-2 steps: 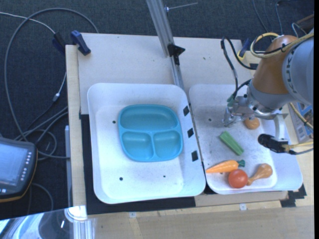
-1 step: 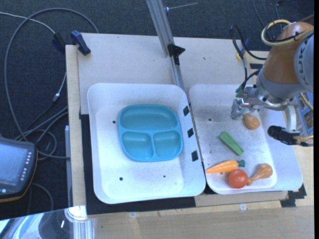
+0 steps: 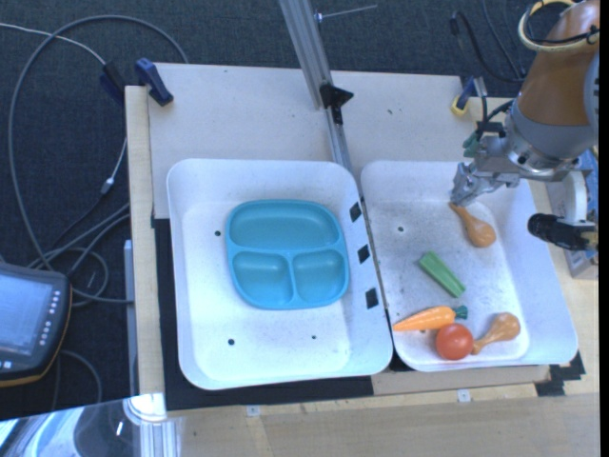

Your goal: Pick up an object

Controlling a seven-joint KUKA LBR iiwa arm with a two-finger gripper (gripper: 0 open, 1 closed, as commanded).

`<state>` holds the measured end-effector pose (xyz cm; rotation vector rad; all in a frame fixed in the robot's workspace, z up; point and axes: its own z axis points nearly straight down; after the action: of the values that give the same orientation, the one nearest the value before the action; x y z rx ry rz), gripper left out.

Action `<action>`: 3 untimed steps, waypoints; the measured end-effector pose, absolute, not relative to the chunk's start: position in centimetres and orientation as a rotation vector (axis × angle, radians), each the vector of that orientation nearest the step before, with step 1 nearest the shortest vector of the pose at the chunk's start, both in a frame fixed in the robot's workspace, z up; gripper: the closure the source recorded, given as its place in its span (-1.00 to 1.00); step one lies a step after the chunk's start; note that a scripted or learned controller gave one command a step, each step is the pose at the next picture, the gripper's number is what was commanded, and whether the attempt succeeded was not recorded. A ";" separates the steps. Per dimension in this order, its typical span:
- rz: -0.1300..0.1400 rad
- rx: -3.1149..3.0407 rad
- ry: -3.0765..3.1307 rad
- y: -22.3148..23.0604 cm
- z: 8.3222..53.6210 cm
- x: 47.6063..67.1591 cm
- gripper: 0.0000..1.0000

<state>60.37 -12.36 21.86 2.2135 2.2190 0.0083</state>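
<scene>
So far nothing has been lifted, as far as the view shows. The gripper (image 3: pixel 463 194) sits low at the far side of the right bin (image 3: pixel 542 284), its tip just at the narrow end of a tan gourd-shaped toy (image 3: pixel 476 228) that lies flat on the bin floor. Whether it actually has that end is too small and shadowed to tell, and the same goes for how the fingers stand. A green block (image 3: pixel 442 273), a carrot (image 3: pixel 427 319), a red tomato (image 3: pixel 454 341) and a second tan gourd (image 3: pixel 499 330) lie untouched nearer the front. The left bin (image 3: pixel 190 255) carries a blue divided plate (image 3: pixel 284 253). By my reading, the close and the lift remain.
</scene>
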 end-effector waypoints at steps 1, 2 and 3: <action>-0.002 2.221 2.224 -12.3 20.8 60.4 1.00; 0.001 2.217 2.231 -6.6 20.2 61.1 1.00; 0.007 2.213 2.229 -1.4 21.9 62.2 1.00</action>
<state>62.16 -1.38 21.89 2.2134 2.2289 0.0066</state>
